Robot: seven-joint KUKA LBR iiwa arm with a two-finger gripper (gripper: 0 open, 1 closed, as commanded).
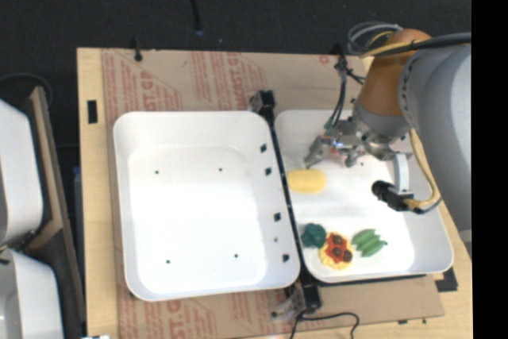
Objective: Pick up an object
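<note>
Yellow obj (306, 182) just below end effector (333, 150), finger state unclear; green toys (367, 241) nearby.

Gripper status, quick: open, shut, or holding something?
Gripper: open, holding nothing, fingers spread above the yellow object in the right bin.

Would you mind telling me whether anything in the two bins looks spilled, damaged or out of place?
Nothing stands out. The yellow object, dark green piece, red-and-yellow toy and green pod lie separately, unspilled, in the right bin.
</note>
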